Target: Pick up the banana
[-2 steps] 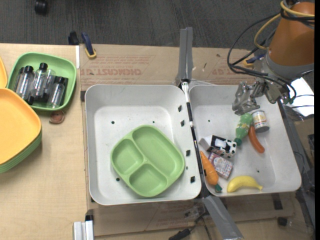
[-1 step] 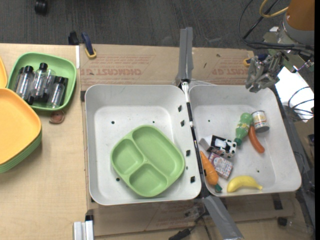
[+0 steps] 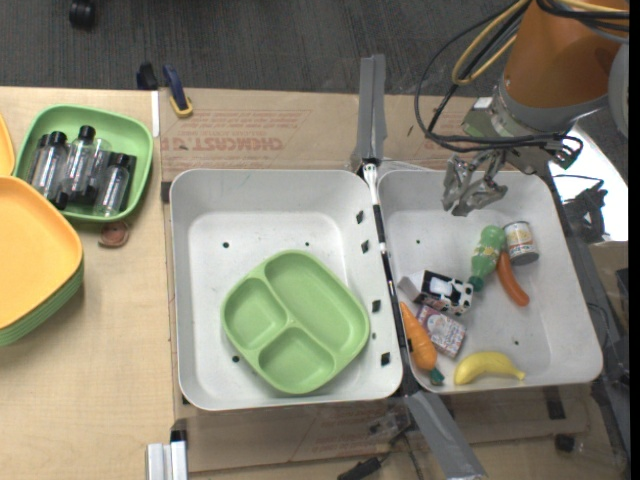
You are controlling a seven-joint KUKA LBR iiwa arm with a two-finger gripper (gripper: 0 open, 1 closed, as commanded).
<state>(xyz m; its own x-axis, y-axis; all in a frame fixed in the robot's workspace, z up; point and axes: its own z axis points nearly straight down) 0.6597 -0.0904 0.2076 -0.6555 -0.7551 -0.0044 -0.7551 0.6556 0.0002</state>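
The yellow banana [image 3: 488,368] lies near the front edge of the right bin [image 3: 560,308], curved side down. My gripper [image 3: 470,194] hangs over the back of that bin, well behind the banana and a little to its left. Its fingers [image 3: 459,198] point down and nothing shows between them. The arm's orange band sits above it at the upper right.
In the right bin lie a green bottle [image 3: 487,253], a small can [image 3: 519,242], an orange sausage [image 3: 512,282], a carrot [image 3: 418,339], a black-and-white block [image 3: 444,290] and a packet [image 3: 444,330]. The left bin [image 3: 200,218] holds a green divided plate [image 3: 293,320]. Left of the bins stand a green tray of bottles [image 3: 82,163] and stacked orange plates [image 3: 30,258].
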